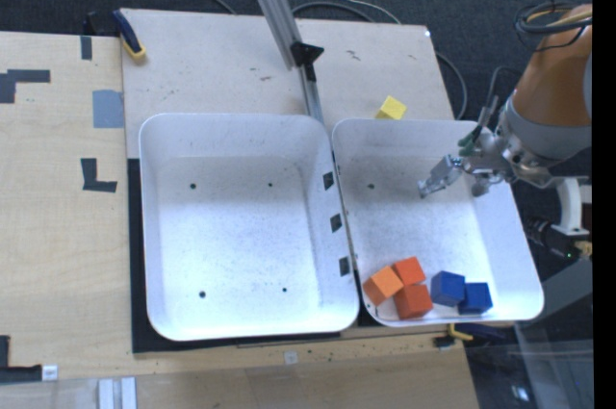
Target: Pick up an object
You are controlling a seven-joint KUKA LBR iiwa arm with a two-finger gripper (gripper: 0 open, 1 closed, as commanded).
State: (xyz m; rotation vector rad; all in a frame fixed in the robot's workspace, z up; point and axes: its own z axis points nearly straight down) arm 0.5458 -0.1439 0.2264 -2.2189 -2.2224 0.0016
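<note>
grey gripper (pixel 445 176) above right bin (pixel 500 234)

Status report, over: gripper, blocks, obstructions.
Gripper above right bin, far half, nothing visibly held. Orange blocks and blue blocks clustered at bin's near edge. Yellow block outside on bench. Path to cluster unobstructed.

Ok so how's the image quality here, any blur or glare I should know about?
Camera view: lighting is even and soft; the white bins look bright but speckles still show, so no blown-out glare. The pincer looks slightly soft, and the blocks show coarse edges. Shadows are faint.
</note>
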